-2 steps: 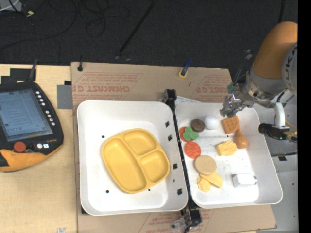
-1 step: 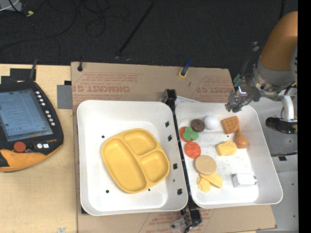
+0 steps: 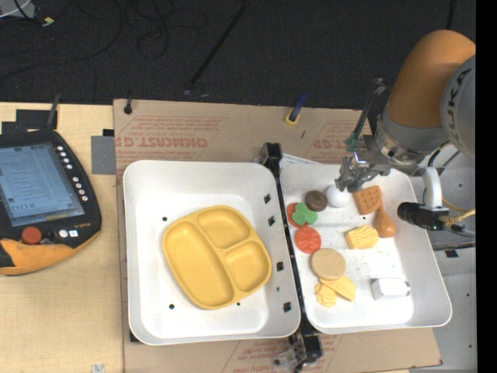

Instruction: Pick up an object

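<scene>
Grey arm with orange band [image 3: 429, 68] reaches in from right, upper part cut off by frame edge. Claw [image 3: 351, 179] hangs low over back of right bin [image 3: 423, 305], just beside small white ball [image 3: 338, 196] and brown disc [image 3: 316, 200]; finger spread impossible to tell, tips blurred against clutter. Toy foods crowd right bin. Left bin [image 3: 144, 208] holds yellow divided tray [image 3: 216, 255]. Possibly tablet-style pendant [image 3: 43, 200] on surface at left, partly cut off.
</scene>
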Robot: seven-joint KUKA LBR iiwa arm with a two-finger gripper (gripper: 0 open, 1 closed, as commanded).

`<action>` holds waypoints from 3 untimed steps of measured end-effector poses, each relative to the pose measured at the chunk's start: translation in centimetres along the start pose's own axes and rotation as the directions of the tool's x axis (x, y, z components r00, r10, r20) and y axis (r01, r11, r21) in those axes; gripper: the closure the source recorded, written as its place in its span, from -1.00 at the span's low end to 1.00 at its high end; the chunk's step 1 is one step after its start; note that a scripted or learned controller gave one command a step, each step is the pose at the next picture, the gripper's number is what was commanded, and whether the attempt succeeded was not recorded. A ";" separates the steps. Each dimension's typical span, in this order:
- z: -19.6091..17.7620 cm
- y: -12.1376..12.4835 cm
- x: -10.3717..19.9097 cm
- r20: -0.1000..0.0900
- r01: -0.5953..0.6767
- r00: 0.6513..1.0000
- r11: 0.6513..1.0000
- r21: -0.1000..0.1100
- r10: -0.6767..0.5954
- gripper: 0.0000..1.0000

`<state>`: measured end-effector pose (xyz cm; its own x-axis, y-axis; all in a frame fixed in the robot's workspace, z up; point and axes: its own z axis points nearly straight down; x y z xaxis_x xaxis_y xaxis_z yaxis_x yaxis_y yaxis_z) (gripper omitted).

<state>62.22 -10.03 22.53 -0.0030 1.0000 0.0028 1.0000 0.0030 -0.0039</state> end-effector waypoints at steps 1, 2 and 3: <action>1.1 -2.9 4.5 0.001 -0.001 1.000 1.000 0.002 0.001 1.00; 0.1 -6.3 8.8 0.000 -0.001 1.000 1.000 0.002 0.001 1.00; 0.9 -7.8 13.0 0.001 0.000 1.000 1.000 0.002 0.000 1.00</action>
<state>54.38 2.99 21.67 -0.0028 1.0000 0.0019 1.0000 0.0029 -0.0060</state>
